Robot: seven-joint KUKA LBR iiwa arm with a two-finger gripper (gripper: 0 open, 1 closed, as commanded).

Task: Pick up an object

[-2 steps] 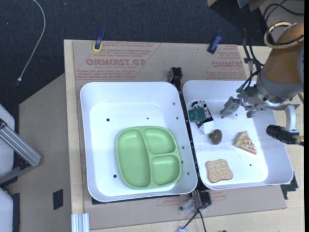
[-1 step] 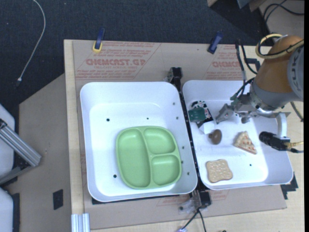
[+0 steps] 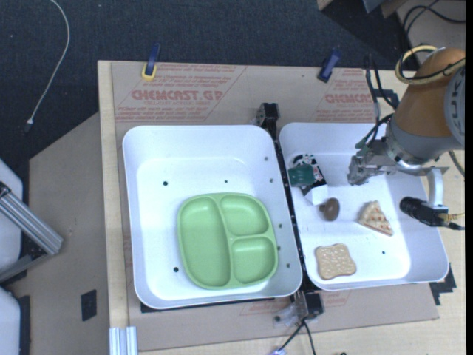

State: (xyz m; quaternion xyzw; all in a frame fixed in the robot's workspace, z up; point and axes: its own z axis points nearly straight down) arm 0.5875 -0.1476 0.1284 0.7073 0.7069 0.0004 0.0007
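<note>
The right bin (image 3: 414, 268) holds a small green and black item (image 3: 304, 173) at its left wall, a brown rounded lump (image 3: 329, 209) near the middle, a triangular pizza-like slice (image 3: 376, 218) to its right, and a square tan cracker (image 3: 335, 261) at the front. My gripper (image 3: 363, 170) hangs over the back of this bin, above and behind the slice, roughly level with the green item. Nothing shows between its fingers.
The left bin (image 3: 148, 161) carries a green three-compartment plate (image 3: 225, 239). A black clamp (image 3: 267, 114) sits between the bins at the back. The arm's grey body and orange band (image 3: 432, 65) cover the right bin's far right corner.
</note>
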